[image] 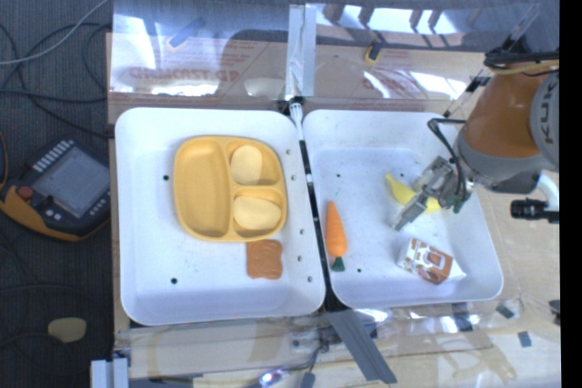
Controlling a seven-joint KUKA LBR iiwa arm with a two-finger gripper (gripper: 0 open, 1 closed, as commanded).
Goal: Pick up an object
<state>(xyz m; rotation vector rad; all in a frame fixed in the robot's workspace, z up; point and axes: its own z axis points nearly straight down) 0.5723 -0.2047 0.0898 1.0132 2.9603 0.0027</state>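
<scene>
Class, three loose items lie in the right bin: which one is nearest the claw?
The yellow banana-shaped toy, right beside the claw; the orange carrot and small printed packet lie farther off.

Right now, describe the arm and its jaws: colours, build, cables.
The arm is a thick rounded body, grey with a broad orange band above the wrist and part of a dark letter on its side. A thin black cable loops beside it. The gripper is a small grey and metallic assembly with slim parts.

In the left bin (pixel 145 223) I see a divided tray (pixel 205 191) with a biscuit (pixel 265 260) just in front of it. In the right bin (pixel 364 141) a carrot (pixel 336 232) lies at the left wall, a banana (pixel 400 189) sits under my gripper (pixel 426 200), and a small packet (pixel 426 261) lies in front.
</scene>
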